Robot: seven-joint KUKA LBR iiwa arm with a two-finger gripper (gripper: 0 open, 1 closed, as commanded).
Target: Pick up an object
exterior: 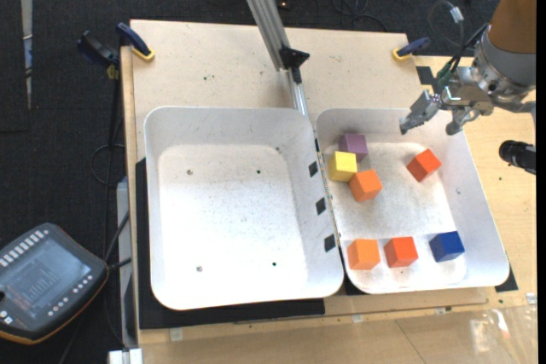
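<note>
Arm reaches in from right, wrist angled down-left, gripper (437, 120) spread open and holding nothing above right bin (478, 222) back edge, nearest red cube (423, 165) lying just below it in the bin.

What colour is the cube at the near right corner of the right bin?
Blue; the cube shows clearly in the camera view, beside a red-orange one.

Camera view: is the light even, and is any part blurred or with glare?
Camera view: light is soft and even; the blocks, like the blue block, cast only faint shadows; the white bins look bright but keep their specks; the gripper is slightly blurred.
</note>
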